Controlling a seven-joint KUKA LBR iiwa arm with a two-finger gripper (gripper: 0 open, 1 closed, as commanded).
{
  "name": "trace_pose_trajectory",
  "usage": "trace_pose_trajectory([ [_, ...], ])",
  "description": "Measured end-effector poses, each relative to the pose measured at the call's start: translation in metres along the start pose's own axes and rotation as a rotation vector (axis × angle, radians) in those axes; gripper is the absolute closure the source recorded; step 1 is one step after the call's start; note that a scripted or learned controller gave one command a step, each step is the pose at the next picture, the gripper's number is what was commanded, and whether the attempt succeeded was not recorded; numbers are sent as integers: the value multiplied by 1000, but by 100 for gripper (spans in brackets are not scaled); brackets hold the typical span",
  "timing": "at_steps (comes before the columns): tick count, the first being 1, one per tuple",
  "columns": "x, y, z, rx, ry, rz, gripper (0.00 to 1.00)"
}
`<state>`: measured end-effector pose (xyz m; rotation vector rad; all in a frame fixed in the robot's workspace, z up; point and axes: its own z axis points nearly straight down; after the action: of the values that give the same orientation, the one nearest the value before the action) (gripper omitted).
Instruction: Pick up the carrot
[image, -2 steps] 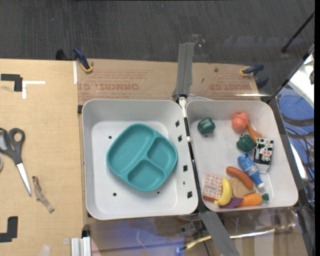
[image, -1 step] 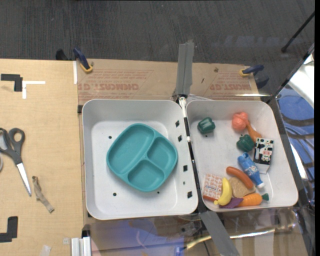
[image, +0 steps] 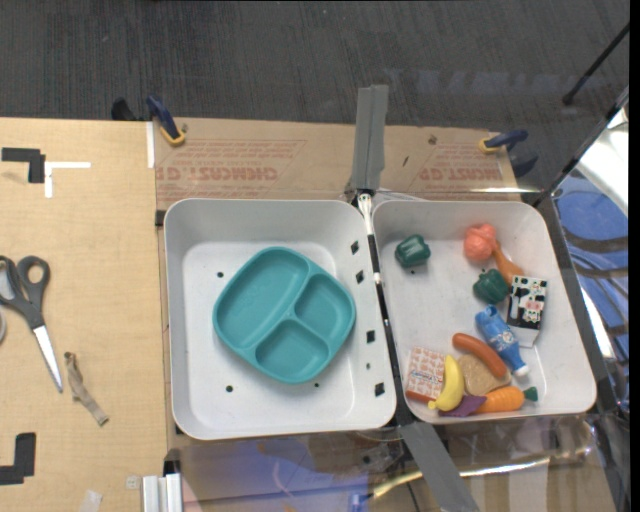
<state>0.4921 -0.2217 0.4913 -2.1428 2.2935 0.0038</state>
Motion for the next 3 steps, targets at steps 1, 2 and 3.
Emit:
trace_pose_trajectory([
  [1, -3, -43, 1, 1, -1, -371, 100],
  [2, -11, -46, 1, 0, -1, -622, 100],
  [3, -7, 14, 23, -1, -2, -906, 100],
])
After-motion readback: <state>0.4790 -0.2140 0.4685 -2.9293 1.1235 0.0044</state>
